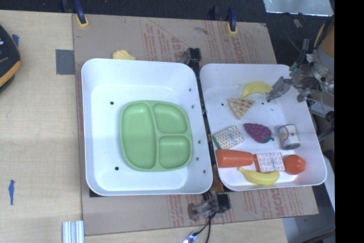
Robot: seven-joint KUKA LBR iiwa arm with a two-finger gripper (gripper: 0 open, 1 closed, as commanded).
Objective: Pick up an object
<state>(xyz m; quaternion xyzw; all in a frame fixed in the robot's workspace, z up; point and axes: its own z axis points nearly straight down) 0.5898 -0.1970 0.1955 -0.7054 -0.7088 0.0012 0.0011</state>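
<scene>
Nearest in the right bin (318,179) lie a banana (259,176), a carrot (234,158) and a tomato (294,164). Behind them are purple grapes (258,132) and a small can (289,136). My hand (280,89) hovers farther back, just right of a yellow piece (256,89); whether it is wide or narrow I cannot tell.

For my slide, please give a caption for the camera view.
Gripper hovers near a yellow banana in the right white bin; left white bin holds a green divided plate.

Divided plate (156,135) in left bin (96,79); right bin (213,79) holds toy foods; end effector (278,90) over its far right.
</scene>
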